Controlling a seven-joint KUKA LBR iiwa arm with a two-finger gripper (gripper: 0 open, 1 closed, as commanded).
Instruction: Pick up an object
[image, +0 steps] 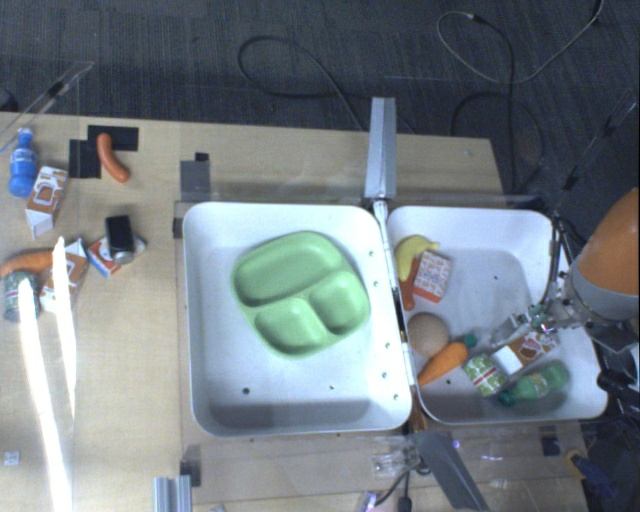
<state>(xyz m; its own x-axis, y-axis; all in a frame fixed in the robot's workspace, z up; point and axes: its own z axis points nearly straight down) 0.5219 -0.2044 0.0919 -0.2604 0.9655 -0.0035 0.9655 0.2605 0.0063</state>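
The right bin (470, 214) holds a yellow banana (410, 250), a red-and-white carton (432, 276), a tan egg-shaped ball (428, 333), an orange carrot (443, 363), a small green-and-red carton (485, 372), a green bottle (535, 385) and a small brown-and-white carton (533, 347). My gripper (528, 323) is low in the bin's right half, just above the brown-and-white carton and close to the bottle. Nothing is visibly lifted. The arm's orange band (612, 250) hangs over the bin's right rim.
The left bin (200, 330) holds a green divided plate (300, 292). A metal post (380, 150) stands between the bins at the back. On the bench at far left lie a blue bottle (22, 160), a sausage (113, 158) and several small cartons.
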